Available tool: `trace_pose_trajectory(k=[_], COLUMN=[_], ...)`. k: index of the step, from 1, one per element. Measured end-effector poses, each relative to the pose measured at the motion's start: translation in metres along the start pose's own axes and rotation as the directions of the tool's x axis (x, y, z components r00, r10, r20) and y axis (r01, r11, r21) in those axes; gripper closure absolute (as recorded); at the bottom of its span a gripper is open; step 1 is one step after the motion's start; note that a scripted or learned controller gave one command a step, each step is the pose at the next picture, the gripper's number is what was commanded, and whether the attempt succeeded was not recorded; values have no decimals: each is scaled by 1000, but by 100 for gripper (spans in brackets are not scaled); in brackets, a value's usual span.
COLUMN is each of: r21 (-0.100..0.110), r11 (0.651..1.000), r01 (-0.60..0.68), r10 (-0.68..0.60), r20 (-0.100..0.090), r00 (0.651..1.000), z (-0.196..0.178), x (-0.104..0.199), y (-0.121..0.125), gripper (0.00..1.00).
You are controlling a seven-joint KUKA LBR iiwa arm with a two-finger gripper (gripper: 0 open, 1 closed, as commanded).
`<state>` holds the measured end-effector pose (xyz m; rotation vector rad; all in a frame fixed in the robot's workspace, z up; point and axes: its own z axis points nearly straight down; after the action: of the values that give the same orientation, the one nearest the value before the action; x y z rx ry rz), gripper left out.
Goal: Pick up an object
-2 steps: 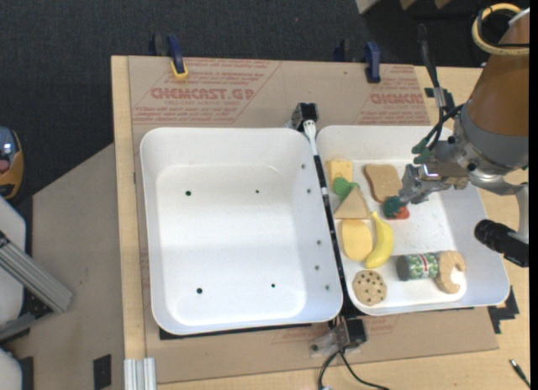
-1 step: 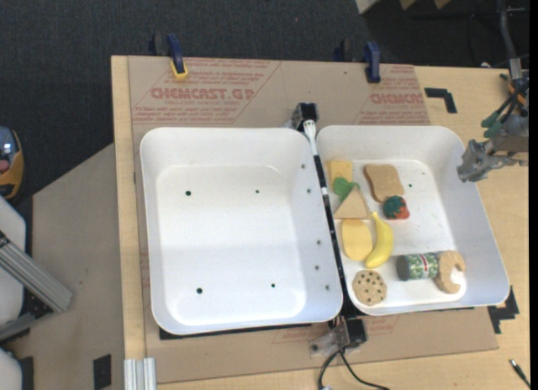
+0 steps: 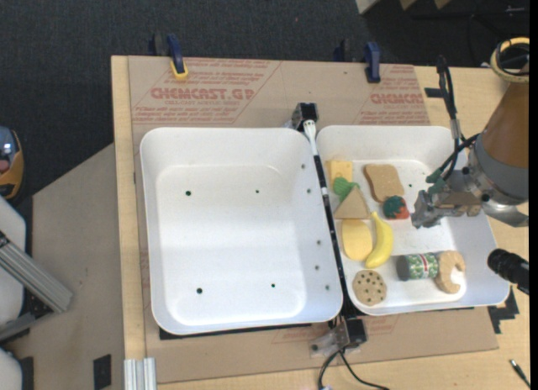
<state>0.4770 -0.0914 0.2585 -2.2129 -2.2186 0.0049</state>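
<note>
Strawberry (image 3: pixel 395 207) is sitting just left of the end effector (image 3: pixel 423 212), which is hovering low, grip state unclear, and needing a descent.

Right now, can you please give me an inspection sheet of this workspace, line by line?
Surface: brown board bearing left bin and right bin.
Job's things: in the right bin, banana, toast slice, cookie, can, strawberry and other play food.
Clutter: nothing seen.
Grippers: end effector over the right bin's right half, beside the strawberry; grip unclear.
Cables: black cable along the arm; another at the front edge.
Surroundings: dark carpet, blue clamps.
</note>
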Motion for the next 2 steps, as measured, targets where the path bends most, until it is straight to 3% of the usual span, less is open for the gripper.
trace_pose_trajectory(k=[1,2], r21=[-14,-1], r11=[1000,1000], r01=[-5,1], r10=[5,-1], r20=[6,1], r00=[1000,1000], z=[-69,-4], x=[-41,-3], y=[2,2], gripper=[100,100])
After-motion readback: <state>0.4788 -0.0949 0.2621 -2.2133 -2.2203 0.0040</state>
